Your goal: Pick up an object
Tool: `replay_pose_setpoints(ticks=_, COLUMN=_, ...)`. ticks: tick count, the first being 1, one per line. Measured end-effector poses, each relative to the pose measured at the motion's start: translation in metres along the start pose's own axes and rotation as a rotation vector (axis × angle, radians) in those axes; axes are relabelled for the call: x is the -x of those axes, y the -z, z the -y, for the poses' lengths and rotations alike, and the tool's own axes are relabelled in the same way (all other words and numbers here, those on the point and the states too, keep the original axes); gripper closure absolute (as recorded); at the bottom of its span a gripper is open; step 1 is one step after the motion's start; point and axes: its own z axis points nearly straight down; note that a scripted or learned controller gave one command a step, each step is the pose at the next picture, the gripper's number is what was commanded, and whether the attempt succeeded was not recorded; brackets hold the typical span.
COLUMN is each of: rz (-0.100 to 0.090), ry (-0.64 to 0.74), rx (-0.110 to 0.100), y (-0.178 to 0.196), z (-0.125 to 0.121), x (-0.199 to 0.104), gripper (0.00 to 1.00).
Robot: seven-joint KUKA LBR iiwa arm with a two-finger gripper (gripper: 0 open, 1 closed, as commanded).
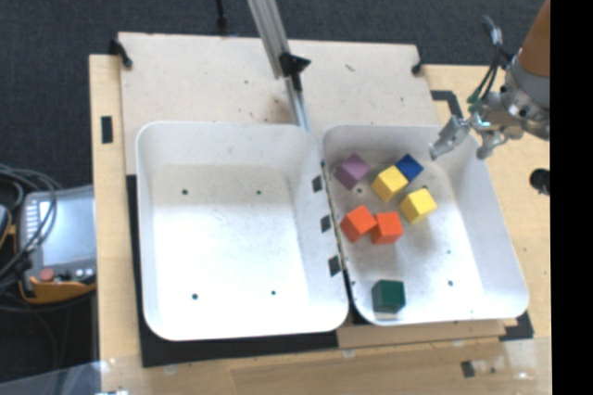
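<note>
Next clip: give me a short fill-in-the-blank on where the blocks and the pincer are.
1. All the blocks lie in the ___ bin.
2. The block lying alone near the front rim is ___.
3. The number of orange blocks is ___.
4. The pincer hangs over that bin's ___ corner.

Missing words: right; green; two; far right

A pale wooden bench (109,198) carries a speckled board (204,82), with two shallow white bins (232,226) side by side.
</note>
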Motion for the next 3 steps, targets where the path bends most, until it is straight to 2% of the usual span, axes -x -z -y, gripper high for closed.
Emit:
replay_pose_setpoints(ticks=1, rz=0.003, ry=0.003, rx=0.004, y=0.003, z=-0.001, x=0.0, gripper=0.0)
replay_pose_setpoints(ticks=3, rz=0.002, ry=-0.001, rx=0.002, y=-0.083, z=0.004, x=-0.006, gripper=0.0)
